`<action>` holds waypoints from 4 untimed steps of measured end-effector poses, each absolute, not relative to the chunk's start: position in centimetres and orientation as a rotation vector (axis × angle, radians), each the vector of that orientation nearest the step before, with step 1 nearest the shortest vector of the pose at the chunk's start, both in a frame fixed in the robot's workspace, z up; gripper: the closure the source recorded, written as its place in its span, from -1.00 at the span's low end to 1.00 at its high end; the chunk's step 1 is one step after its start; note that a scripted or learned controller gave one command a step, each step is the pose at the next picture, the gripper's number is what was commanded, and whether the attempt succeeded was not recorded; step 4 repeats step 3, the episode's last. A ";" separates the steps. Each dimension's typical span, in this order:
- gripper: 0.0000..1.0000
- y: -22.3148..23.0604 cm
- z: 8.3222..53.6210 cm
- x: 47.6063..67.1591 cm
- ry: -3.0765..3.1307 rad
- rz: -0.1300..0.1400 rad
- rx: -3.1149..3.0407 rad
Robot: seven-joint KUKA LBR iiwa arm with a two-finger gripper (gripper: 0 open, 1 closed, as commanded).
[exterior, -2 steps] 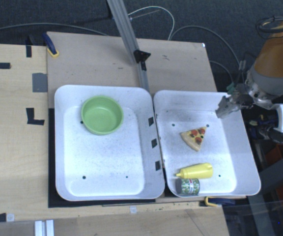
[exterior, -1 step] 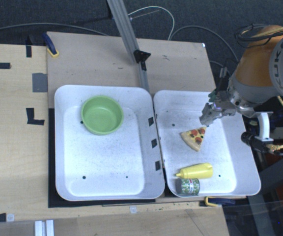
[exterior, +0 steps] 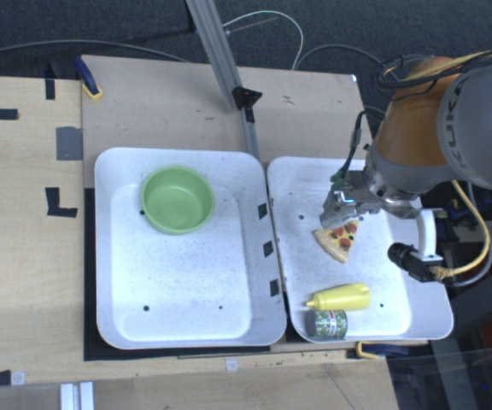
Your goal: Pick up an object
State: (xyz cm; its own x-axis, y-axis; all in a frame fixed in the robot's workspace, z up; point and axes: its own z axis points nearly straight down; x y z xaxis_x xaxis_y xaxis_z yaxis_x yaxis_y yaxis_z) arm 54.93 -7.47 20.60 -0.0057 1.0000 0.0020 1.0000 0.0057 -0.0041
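Where the hand point(exterior: 342, 215) hangs, triangular pizza slice point(exterior: 336, 242), speckled white bin point(exterior: 301, 186)

A pale wooden tabletop point(exterior: 24, 254) carries two shallow white bins set side by side and touching along their inner edges: the left bin point(exterior: 109, 314) and the right bin point(exterior: 430, 314). Black tape marks point(exterior: 56, 202) and a grey patch point(exterior: 69, 143) lie on its left part.
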 end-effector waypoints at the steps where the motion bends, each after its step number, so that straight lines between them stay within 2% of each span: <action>1: 1.00 -1.7 21.9 53.0 -2.228 0.000 -2.210; 2: 1.00 3.2 21.2 51.2 -2.225 0.004 -2.211; 3: 1.00 8.8 22.0 50.7 -2.228 0.001 -2.210; 4: 1.00 8.8 22.0 50.7 -2.228 0.001 -2.210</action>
